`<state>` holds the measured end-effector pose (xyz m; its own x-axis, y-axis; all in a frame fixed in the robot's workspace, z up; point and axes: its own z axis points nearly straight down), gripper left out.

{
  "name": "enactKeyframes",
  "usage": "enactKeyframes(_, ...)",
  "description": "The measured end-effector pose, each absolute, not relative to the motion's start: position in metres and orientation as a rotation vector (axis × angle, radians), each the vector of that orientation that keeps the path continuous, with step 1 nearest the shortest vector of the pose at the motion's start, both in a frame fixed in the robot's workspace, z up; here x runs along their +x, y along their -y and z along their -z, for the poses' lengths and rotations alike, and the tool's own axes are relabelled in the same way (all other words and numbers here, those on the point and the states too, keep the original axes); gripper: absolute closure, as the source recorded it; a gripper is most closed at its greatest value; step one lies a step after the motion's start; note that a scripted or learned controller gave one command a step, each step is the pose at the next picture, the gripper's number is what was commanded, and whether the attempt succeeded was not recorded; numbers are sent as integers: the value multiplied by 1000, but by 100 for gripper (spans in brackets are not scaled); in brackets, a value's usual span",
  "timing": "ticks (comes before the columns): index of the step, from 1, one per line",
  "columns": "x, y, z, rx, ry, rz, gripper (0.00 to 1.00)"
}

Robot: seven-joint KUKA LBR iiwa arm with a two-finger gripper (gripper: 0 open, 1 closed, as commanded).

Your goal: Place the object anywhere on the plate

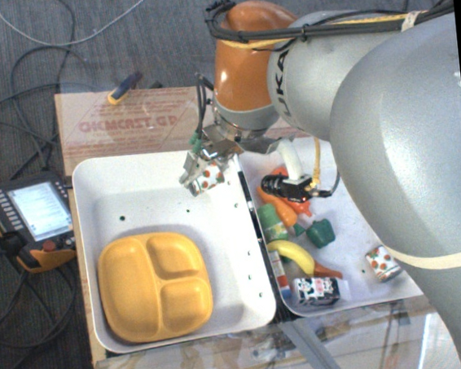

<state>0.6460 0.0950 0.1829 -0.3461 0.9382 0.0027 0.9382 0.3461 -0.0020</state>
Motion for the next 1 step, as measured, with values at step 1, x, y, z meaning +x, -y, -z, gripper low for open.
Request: enactKeyframes(1, 668, -100, -182, -1965, 2450, -5, 100)
